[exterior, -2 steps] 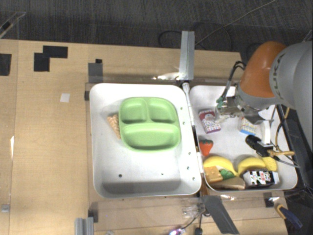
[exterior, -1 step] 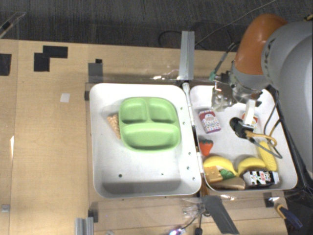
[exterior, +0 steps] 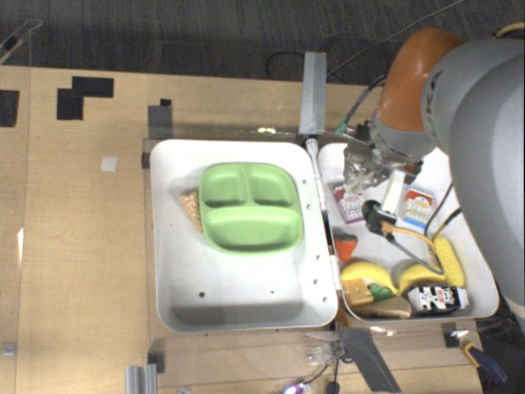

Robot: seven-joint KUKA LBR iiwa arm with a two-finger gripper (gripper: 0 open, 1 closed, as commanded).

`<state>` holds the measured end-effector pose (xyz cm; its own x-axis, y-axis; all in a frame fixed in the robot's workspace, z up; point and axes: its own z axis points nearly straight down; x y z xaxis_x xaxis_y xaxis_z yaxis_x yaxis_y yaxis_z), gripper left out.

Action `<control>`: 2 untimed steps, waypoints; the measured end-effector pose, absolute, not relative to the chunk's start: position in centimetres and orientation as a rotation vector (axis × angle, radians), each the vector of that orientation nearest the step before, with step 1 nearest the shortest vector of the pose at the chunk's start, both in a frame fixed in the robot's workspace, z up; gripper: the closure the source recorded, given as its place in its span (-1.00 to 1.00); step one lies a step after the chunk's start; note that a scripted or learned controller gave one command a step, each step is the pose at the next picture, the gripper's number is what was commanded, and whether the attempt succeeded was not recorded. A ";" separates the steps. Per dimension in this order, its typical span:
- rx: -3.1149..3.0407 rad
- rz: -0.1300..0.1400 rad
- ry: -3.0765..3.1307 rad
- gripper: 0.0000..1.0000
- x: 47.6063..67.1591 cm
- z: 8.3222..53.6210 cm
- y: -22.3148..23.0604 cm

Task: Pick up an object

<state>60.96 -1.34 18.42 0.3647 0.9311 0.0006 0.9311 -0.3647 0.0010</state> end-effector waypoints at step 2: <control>2.823 0.005 1.372 1.00 60.7 17.6 -17.1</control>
<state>60.71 -17.11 17.60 0.6180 0.7862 0.0020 0.7862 -0.6180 0.0038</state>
